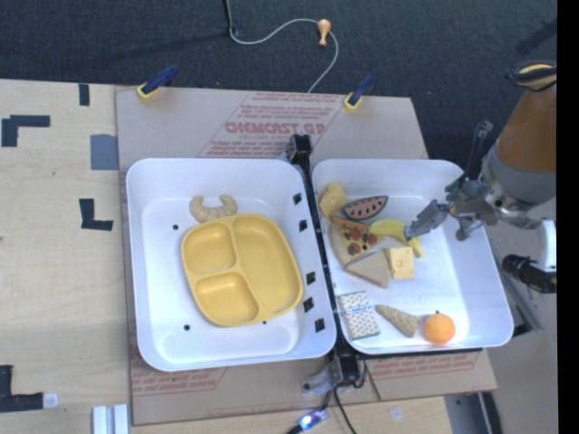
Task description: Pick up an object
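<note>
One yellow tray (242, 269); one orange (439, 328); two white bins (149, 206).

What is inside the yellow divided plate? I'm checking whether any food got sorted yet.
The yellow divided plate holds nothing; its three compartments show bare. A tan croissant-like piece lies just beyond its rim. Whatever is beneath the plate is covered.

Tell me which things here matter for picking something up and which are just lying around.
For the job:
end effector
banana
cheese cube
watermelon slice
orange
right bin

Just lying about:
yellow divided plate
left bin
blue clamps
white cord
</note>
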You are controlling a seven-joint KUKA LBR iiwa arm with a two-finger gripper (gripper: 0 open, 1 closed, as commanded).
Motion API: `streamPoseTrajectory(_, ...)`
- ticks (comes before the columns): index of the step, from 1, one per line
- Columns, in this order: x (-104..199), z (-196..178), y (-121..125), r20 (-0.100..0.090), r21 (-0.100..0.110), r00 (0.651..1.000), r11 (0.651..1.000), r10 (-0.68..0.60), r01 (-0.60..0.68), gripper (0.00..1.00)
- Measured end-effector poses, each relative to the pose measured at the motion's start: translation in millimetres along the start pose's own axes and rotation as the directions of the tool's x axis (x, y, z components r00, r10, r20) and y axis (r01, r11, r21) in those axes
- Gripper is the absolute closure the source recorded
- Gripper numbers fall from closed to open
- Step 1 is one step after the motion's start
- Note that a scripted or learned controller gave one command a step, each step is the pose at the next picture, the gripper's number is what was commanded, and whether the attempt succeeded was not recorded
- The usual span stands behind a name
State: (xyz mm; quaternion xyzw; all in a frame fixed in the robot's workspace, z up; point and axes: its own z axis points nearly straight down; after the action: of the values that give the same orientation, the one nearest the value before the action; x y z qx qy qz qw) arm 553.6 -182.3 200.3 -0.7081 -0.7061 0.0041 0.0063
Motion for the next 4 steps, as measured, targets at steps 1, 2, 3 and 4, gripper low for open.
streamPoseTrajectory(1, 0.3, -7.4, 3.1, 0.003, -0.013, 1.000, 1.000, -0.004, 0.004, 0.00)
streamPoseTrajectory(2, 7.7, 39.2, 4.9, 0.003, -0.009, 1.000, 1.000, -0.004, 0.004, 0.00)
streamPoseTrajectory(3, 8.9, 102.8, 5.4, 0.004, -0.012, 1.000, 1.000, -0.003, 0.003, 0.00)
streamPoseTrajectory(4, 9.0, 110.9, 8.8, 0.004, -0.021, 1.000, 1.000, -0.004, 0.004, 0.00)
